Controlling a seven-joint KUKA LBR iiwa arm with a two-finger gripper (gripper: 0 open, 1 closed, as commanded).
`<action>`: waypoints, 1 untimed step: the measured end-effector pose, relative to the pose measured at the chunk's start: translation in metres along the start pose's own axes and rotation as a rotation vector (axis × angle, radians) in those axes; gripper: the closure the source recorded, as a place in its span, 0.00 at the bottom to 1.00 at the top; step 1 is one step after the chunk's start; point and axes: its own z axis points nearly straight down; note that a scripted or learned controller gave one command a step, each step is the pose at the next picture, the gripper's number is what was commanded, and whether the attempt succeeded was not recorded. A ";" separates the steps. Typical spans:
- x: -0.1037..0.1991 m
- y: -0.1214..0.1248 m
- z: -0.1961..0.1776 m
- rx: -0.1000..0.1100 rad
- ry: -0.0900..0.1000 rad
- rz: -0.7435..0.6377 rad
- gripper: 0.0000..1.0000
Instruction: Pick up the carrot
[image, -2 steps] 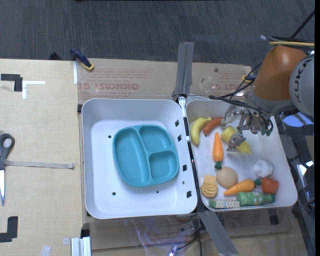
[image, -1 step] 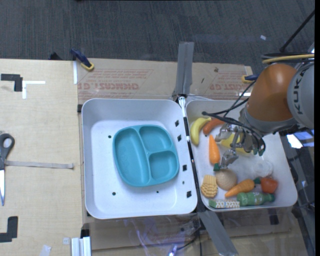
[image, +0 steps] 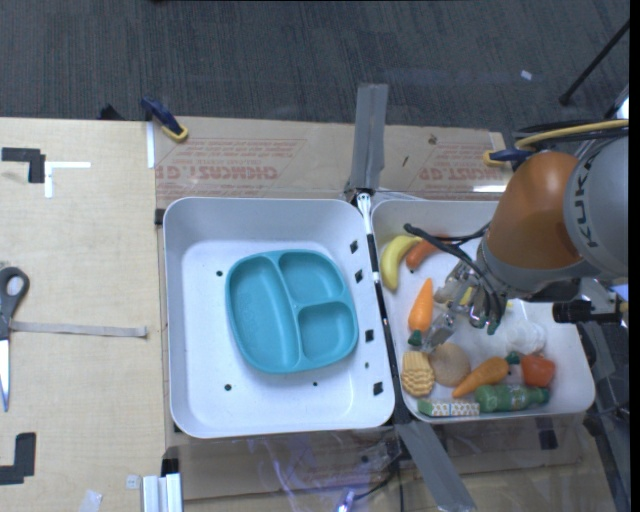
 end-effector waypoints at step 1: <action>-0.034 0.021 0.000 0.001 0.000 0.261 0.00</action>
